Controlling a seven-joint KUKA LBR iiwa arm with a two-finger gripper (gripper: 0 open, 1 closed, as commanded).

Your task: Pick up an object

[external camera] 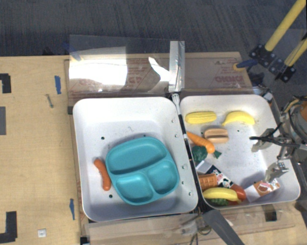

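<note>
The tool (277,157) sits over the right bin's (244,99) right side; whether it is spread or pressed together cannot be told, since its tip blurs into the arm. Nearest candidate is a small red and white carton (266,187), just below and slightly left of it, near the bin's lower right corner. Bananas (220,193), a carrot (201,141) and corn (200,117) lie further left. The arm is cut off at the right

Gripper (268,140): thin dark metal fingers, pale silvery fittings beneath. Wrist behind it grey and rounded. Dark cable loops beside it.
</note>
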